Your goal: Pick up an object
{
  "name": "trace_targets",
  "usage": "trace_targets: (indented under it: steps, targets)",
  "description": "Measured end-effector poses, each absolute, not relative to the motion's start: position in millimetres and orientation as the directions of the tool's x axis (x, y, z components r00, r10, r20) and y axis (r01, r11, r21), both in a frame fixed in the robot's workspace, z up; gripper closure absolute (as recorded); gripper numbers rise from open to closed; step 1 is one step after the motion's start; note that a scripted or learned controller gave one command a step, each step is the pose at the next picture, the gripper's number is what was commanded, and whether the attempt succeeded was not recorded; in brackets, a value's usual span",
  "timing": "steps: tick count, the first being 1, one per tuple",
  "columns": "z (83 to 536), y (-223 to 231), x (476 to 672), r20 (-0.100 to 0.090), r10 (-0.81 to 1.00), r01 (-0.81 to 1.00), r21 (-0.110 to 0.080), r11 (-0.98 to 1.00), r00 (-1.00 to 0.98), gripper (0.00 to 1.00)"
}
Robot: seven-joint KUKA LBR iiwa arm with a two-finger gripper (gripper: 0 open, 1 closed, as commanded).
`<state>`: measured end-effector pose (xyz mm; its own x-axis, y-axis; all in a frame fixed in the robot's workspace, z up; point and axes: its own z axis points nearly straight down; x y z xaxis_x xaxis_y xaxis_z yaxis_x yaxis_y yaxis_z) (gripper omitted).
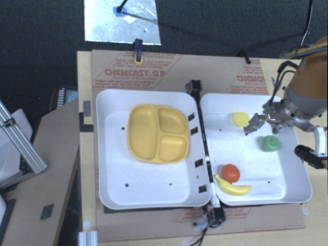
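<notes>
In the right bin (294,188) lie a yellow lemon-like ball (240,119), a green round object (270,143), an orange-red ball (230,172) and a yellow banana (233,188). My gripper (262,127) hangs over the upper part of this bin, between the yellow ball and the green object, just above the green one. Its fingers are spread open with nothing between them. The orange-banded arm comes in from the right edge.
The left bin (110,178) holds a yellow three-compartment plate (157,133). A black divider with clips (201,142) runs between the bins. A black cable part (310,155) sticks in at the right bin's right rim.
</notes>
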<state>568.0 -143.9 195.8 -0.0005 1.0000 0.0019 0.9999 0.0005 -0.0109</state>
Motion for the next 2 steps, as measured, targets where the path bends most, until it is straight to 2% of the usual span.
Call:
trace_targets:
  steps: [1,2]
  targets:
    - [202,-144,570.9,0.0,1.0,1.0,0.001,0.003,-0.003,0.0]
    - [140,-142,566.6,0.001,1.0,1.0,-0.004,0.001,-0.001,0.0]
